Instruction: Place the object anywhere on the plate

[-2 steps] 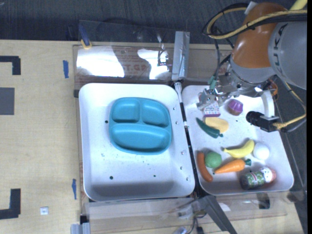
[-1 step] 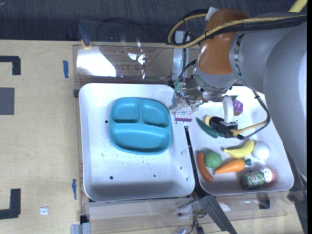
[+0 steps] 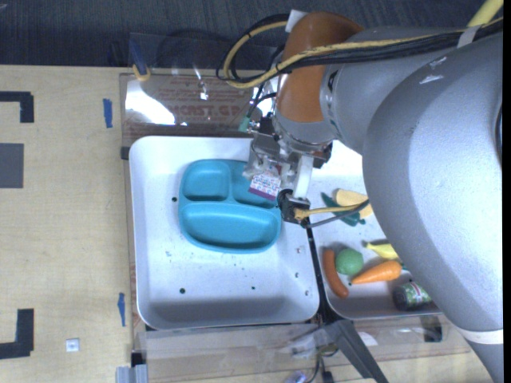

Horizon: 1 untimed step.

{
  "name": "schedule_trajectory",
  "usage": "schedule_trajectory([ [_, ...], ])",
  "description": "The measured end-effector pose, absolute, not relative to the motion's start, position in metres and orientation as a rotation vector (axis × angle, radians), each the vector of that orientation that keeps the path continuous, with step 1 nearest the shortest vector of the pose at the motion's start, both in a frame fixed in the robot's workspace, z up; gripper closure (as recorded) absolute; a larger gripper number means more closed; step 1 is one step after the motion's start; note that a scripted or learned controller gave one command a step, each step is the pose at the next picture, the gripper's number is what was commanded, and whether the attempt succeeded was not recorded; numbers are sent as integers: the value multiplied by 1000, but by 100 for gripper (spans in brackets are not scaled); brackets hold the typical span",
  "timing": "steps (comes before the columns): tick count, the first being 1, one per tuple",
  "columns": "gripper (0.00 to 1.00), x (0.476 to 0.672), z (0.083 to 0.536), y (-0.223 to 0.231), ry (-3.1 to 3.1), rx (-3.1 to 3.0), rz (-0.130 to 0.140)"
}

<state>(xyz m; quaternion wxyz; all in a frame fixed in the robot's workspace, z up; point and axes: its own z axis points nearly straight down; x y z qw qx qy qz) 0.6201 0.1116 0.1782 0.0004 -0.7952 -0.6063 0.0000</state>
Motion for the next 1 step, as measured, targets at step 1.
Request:
schedule_trajectory([
  [1,0,621,179,110,-1903,-2501,0],
])
